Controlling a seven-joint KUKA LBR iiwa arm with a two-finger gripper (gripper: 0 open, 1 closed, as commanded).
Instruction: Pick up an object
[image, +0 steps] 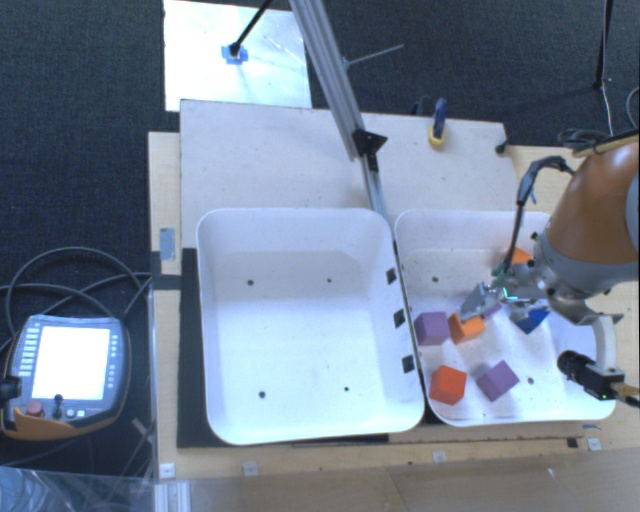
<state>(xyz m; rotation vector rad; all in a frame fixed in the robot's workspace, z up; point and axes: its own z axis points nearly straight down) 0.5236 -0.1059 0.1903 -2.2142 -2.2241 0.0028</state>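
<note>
The jaws (483, 303) are seen low inside the right bin (420, 240), reaching leftward from the arm (595, 235), and whether they are spread or pressed together cannot be told, as the metal parts blur into one another. A small orange block (466, 327) is found just below and touching or nearly touching the tips; which of these cannot be told, and nothing is clearly shown between the jaws. A purple cube (432, 327) is set just left of that block, close to the bin's left wall. A blue piece (531, 320) is partly hidden under the wrist, to the right of the jaws, and a bit of another orange piece (519, 257) is glimpsed above them behind a cable. Nearer the front rim, an orange cube (448, 384) and a second purple cube (497, 380) are placed side by side, apart from each other. The left bin (300, 320) is set against the right one on the counter (270, 160). A slanted metal pole (338, 85) is seen above the bins, a yellow clamp (437, 135) at the counter's far edge, and a pendant (62, 375) with a pale screen lies off the counter's left side.
</note>
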